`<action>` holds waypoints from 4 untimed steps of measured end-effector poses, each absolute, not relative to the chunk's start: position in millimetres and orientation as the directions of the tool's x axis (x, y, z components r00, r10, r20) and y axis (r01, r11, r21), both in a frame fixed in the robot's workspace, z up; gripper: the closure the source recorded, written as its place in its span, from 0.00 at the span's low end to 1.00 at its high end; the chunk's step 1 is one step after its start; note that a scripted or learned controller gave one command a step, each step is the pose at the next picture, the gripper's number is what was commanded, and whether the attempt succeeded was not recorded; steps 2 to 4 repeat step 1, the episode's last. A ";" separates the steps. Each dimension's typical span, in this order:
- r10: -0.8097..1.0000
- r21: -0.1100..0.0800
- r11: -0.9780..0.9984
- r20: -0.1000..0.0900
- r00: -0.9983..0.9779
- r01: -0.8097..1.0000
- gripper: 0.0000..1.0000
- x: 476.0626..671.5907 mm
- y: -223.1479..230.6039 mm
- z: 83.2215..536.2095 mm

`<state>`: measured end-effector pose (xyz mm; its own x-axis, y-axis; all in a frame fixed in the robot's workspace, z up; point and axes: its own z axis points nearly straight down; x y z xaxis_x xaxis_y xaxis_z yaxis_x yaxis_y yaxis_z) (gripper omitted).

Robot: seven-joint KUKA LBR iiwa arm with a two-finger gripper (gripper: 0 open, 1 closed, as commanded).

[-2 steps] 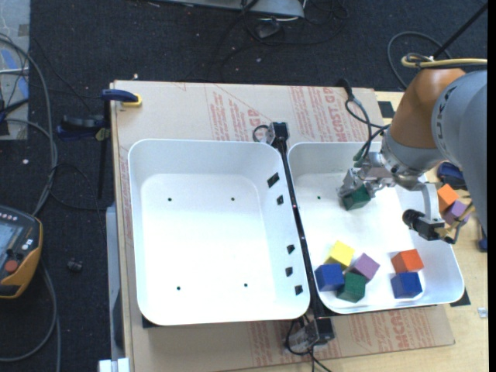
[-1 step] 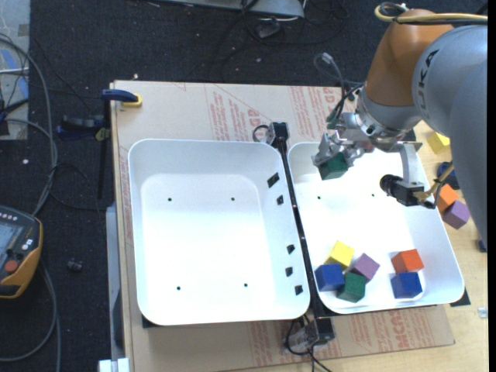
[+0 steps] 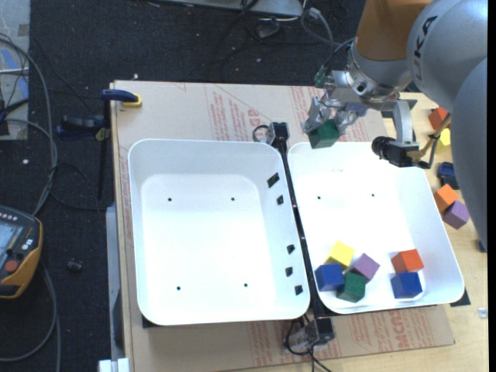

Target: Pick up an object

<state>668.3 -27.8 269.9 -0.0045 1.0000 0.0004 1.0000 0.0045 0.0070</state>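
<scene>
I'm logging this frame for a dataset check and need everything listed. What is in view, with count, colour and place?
Shallow plastic bins: 2, white, side by side on the bench; left bin, right bin.
Small blocks in the right bin's near corner: 6; yellow, purple, two blue, green, orange-red.
Green block held up: 1, between the gripper's fingers, over the right bin's far edge.
Loose blocks on the bench right of the bins: several; orange, purple, others partly hidden.
Cardboard sheet: 1, tan, under the bins.
Clamp: 1, blue and yellow, bench's far left corner.
Handheld pendant: 1, orange and grey, floor at left.
Gripper: 1, grey, shut on the green block.
</scene>
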 end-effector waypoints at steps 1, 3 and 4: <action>1.000 -0.008 0.006 0.001 -0.006 1.000 1.00 668.5 41.2 183.5; 1.000 -0.008 0.006 0.001 -0.006 1.000 1.00 668.5 41.2 183.5; 1.000 -0.008 0.006 0.001 -0.006 1.000 1.00 668.5 41.2 183.5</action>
